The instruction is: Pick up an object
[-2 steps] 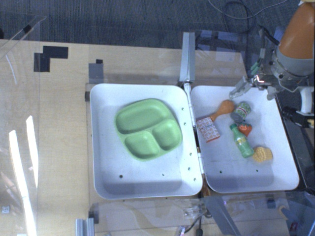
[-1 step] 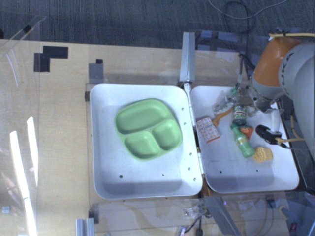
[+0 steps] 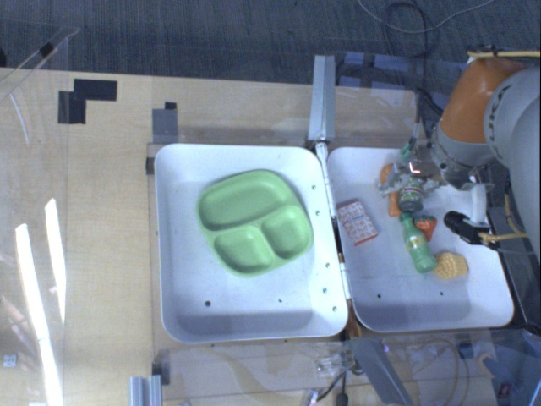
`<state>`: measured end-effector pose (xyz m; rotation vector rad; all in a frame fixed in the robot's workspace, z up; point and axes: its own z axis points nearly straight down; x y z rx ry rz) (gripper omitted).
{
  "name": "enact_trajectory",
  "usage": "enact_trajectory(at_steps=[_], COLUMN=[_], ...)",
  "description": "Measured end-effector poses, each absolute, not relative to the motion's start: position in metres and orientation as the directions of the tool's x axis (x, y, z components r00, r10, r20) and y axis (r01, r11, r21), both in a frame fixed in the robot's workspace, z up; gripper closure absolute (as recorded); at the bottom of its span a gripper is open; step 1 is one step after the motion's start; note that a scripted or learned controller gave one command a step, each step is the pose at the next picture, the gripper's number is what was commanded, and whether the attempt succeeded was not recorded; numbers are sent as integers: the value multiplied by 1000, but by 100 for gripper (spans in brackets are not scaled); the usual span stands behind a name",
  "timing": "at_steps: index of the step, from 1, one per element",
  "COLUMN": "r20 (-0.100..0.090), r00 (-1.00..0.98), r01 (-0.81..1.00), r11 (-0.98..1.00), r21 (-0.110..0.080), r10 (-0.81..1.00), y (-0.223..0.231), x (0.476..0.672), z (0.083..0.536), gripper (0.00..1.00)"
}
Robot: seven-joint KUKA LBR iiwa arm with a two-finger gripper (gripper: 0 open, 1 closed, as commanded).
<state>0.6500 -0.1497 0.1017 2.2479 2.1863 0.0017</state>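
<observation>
My gripper [image 3: 412,178] is low over the far right part of the right bin [image 3: 372,299], reaching in from the right. Right around it lie orange pieces [image 3: 388,177] and a small round grey-topped thing [image 3: 412,198]. Just nearer than these, a green bottle [image 3: 418,249] lies on its side with a red-orange piece [image 3: 426,224] by its top. A yellow bumpy object [image 3: 452,266] rests at the bottle's near end. A small red-patterned card [image 3: 357,222] lies flat at the left of this bin.
The left bin [image 3: 182,311] holds a green divided plate [image 3: 254,221]. A metal divider [image 3: 331,227] runs between the two bins. The arm's grey and orange body [image 3: 486,108] hangs over the right bin's far right corner.
</observation>
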Motion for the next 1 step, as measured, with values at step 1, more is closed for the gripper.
enact_trajectory(at_steps=[1], r20=[0], r00=[-56], r01=[998], r11=[56], r21=[8], r10=[998], y=[-39], x=[651], z=[217], gripper=[100])
